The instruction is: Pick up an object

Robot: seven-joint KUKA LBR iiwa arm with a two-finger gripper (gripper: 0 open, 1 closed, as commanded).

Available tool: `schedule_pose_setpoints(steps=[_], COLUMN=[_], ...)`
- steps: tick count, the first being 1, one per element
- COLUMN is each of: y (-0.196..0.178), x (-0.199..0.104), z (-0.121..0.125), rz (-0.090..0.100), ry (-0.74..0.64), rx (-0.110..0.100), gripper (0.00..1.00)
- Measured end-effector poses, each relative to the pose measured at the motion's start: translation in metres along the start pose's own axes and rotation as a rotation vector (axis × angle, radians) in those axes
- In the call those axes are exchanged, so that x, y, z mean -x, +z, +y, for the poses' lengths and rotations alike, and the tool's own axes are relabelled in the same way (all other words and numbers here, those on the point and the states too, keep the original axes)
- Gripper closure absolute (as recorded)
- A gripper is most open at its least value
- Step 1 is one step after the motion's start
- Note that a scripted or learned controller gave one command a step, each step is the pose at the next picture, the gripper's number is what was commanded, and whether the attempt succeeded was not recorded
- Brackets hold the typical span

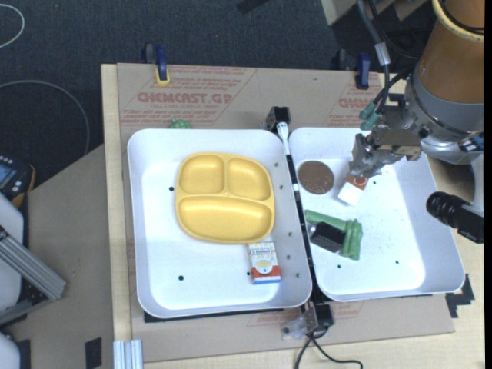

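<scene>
A small carton [264, 262] lies nearest, at the left bin's [146, 229] front, below a yellow divided plate [225, 197]; in the right bin [419, 244] the gripper [367, 167] hangs over a small white block [350, 193], grip unclear; a brown disc [316, 177] and green-black object [335, 235] lie nearby.

A brown board bench [231, 91] carries two white bins: the left bin [150, 229] and, touching it, the right bin [419, 244].
</scene>
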State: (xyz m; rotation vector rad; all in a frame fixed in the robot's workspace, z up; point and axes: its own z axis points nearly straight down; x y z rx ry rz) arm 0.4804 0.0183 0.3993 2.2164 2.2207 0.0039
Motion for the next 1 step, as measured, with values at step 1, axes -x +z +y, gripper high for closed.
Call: schedule_pose_setpoints(steps=[1], y=[-0.046], x=[-0.0773], z=[-0.0005], rz=[0.004], ry=[-0.006], rx=[0.001], gripper=[1.0])
